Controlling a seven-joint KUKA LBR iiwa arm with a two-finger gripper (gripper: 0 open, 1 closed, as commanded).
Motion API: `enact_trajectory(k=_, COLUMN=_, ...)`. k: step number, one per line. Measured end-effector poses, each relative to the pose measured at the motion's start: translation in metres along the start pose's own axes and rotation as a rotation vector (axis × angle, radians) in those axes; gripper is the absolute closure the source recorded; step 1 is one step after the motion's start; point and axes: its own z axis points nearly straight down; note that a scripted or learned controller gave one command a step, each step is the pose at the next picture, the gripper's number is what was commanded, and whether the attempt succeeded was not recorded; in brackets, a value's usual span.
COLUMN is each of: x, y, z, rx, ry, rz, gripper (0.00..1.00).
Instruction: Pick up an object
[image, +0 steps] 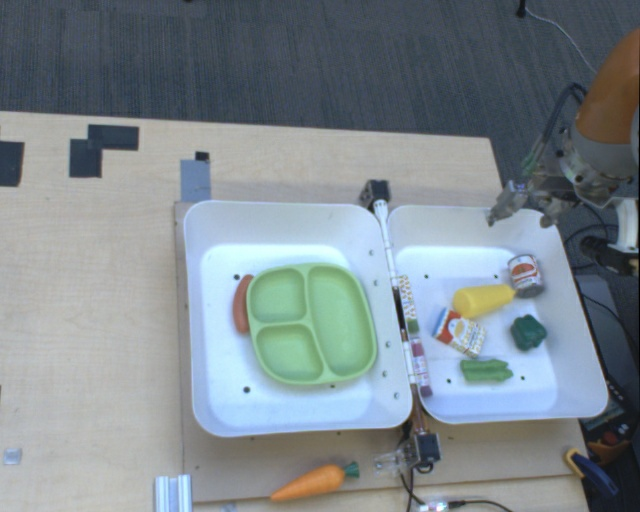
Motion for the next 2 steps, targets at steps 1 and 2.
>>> enact_trajectory(k=1, x=0.021, y=-0.013, z=0.112, rx=0.004, ry=0.003, rz=-0.003, gripper=0.0)
enact_trajectory(k=2, x=0.088, y=-0.053, z=0.119, rx=-0.002, ry=0.001, rz=-0.001, gripper=0.0)
